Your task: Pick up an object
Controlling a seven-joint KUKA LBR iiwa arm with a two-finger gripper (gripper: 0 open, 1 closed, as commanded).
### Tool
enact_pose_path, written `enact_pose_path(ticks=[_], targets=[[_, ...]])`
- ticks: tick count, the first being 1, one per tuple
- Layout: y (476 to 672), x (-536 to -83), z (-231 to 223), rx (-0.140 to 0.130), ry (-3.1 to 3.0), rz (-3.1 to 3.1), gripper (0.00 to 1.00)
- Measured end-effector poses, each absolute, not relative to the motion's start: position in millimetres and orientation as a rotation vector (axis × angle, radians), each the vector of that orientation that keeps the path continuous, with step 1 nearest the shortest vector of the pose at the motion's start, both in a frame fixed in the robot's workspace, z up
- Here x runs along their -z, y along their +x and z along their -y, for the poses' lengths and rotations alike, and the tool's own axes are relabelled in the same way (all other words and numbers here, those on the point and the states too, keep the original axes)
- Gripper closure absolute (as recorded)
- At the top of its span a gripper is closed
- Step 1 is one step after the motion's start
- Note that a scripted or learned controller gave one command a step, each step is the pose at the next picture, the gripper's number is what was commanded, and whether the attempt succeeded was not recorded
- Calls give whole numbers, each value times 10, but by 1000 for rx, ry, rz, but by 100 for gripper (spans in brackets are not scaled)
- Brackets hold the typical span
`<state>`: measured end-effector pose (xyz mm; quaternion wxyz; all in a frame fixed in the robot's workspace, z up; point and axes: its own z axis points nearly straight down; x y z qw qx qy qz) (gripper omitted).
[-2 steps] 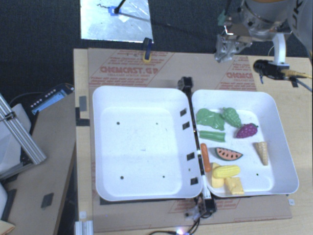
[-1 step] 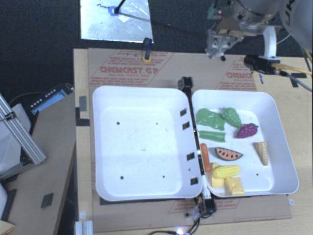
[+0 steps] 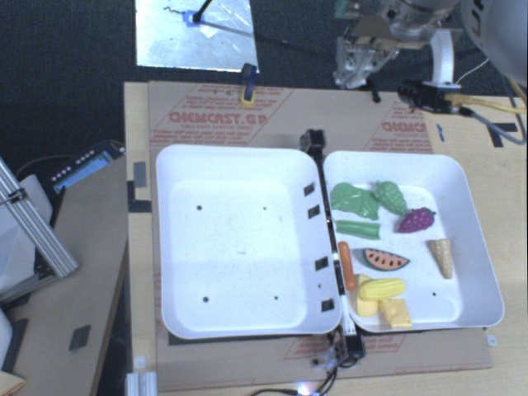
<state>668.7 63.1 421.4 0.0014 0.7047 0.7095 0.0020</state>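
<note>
Toys are gathered in the right bin (image 3: 462, 180): greens (image 3: 355, 198), grapes (image 3: 416, 219), a melon slice (image 3: 385, 260), a cone (image 3: 443, 256), corn (image 3: 380, 288). The pincer (image 3: 356, 66) is held beyond the tabletop's (image 3: 214, 114) far edge; its state cannot be told.

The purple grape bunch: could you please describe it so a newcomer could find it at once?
Look in the right-hand shallow white bin, among the toy foods. The small purple plastic grape bunch lies right of the green leafy pieces and above the tan cone. It is the one purple item there.
</note>
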Motion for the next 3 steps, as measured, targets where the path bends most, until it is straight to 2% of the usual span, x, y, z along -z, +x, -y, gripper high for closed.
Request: enact_pose_path(ticks=[1,3], targets=[[6687,-4363,-982,-5,2213,-2227,100],[6683,-4264,-1781,-5,2212,-2230,100]])
